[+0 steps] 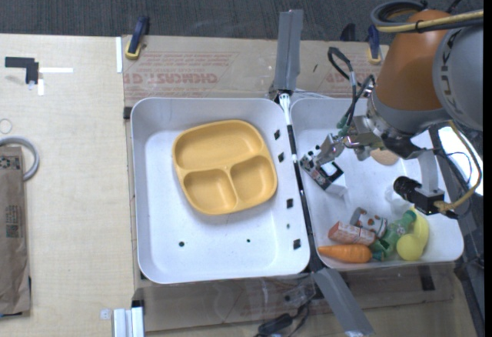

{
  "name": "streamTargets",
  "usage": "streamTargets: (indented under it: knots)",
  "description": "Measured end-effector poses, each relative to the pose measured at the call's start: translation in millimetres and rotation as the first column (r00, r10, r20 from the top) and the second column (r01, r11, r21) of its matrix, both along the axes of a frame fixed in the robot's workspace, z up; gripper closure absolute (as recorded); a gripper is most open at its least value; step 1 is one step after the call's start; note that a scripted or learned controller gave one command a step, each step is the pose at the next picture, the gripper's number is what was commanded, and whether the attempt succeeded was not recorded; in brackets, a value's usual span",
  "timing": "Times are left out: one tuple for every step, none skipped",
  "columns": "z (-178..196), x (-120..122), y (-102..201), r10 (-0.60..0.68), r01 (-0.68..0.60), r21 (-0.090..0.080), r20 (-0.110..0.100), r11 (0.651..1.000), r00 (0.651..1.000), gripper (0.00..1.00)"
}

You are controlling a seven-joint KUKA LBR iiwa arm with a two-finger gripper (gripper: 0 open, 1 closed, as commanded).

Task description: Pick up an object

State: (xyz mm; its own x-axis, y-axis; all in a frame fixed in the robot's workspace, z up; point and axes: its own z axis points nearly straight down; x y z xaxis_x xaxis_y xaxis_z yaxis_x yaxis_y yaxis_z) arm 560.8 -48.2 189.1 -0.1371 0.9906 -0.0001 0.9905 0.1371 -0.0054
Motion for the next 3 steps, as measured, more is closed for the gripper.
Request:
streamTargets:
  knots:
    - [-10.8,19.3,-57.1,-0.014,0.014,-0.001,0.001,1.0,1.0,0.0]
    - [0.2,1.0,-9.5,-0.15,0.15,-0.001,0.0,0.989,0.989,0.0]
    - [13.9,37.5,-77.5,-0.342,0.342,-0.003,0.001,0.94,0.94,0.0]
